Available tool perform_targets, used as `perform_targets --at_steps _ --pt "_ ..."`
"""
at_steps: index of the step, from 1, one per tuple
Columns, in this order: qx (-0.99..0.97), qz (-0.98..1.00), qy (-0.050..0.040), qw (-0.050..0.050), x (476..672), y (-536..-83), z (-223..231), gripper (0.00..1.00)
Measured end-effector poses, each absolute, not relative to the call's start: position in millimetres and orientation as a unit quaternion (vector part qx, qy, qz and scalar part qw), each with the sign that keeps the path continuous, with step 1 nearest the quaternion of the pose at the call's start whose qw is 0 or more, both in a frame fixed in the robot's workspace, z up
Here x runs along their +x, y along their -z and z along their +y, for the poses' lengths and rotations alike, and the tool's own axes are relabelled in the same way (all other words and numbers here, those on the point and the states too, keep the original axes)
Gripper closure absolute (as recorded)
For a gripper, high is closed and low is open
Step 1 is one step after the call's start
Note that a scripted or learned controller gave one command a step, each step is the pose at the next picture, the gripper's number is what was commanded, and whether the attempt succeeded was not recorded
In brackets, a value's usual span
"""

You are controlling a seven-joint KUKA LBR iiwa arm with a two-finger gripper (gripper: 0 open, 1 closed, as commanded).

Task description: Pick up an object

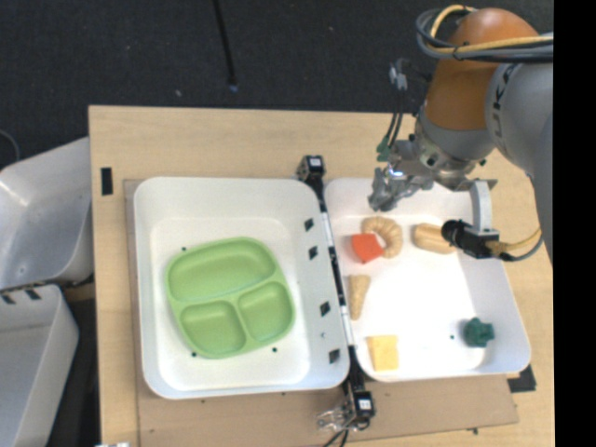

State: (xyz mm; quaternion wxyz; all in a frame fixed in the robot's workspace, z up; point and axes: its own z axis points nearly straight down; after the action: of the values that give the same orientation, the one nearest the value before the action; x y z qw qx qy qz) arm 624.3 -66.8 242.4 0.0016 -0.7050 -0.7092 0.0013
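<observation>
Nearest, a yellow block [383,351] and a green toy [478,331] lie in the right bin [438,366]. Beyond them sit a cone [358,294], red cube [367,247] and croissant [385,231]. Farthest, the gripper [385,192] hovers over the croissant; its state I cannot tell.

The arm [484,82] reaches in from the right, hand [386,192] hanging low.

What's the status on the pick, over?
Hand low over right bin's far left corner, above the croissant. Nothing seen in its grip. Red block touches the croissant, crowding a grab.
</observation>
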Motion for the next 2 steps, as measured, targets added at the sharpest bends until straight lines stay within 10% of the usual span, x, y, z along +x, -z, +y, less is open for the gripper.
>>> perform_targets --at_steps 2 --pt "-0.705 -0.709 -0.0014 0.001 640.1 -226.6 34.2 1.00"
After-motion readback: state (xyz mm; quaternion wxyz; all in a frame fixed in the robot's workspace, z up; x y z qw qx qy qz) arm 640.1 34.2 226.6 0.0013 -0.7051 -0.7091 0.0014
